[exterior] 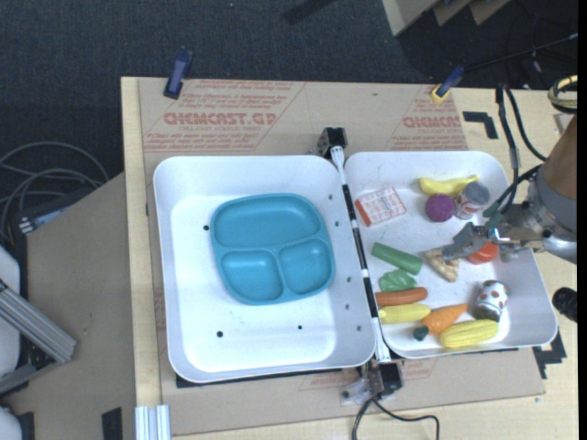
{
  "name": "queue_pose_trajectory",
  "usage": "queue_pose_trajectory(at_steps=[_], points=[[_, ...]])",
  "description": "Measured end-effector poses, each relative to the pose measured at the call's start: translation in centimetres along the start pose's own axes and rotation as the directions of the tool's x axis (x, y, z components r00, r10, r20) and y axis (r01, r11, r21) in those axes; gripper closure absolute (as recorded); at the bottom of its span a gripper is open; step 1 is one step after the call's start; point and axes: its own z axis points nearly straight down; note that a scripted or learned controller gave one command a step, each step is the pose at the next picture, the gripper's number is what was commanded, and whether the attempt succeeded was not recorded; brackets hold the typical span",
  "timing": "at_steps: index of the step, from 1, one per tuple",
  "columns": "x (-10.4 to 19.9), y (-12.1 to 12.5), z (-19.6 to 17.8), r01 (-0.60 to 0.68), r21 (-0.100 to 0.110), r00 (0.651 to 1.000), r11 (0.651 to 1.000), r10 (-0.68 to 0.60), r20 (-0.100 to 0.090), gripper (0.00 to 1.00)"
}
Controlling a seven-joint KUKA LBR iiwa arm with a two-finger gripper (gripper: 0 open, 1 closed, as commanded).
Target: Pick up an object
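Resting on a pale wooden surface (266, 117) printed with red lettering, two shallow white plastic bins sit side by side above dark carpet (138, 16). The left bin (183, 273) holds a teal sectioned plate (271, 247). Over the right bin (523, 324) of toy food, the fingers (466, 242) are spread open above a small beige piece (444, 266), gripping nothing.

"CHEMCAST GP" on bench sheet (220, 117)

The grey arm (561, 191) enters from three o'clock, its gripper (468, 243) reaching toward nine o'clock, held low, fingers slightly parted.
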Motion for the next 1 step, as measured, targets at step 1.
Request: queue_pose_trajectory(at_steps=[1], points=[[-7.51, 3.79, 8.71, -0.001, 0.000, 1.000, 1.000, 0.001, 0.001, 0.00]])
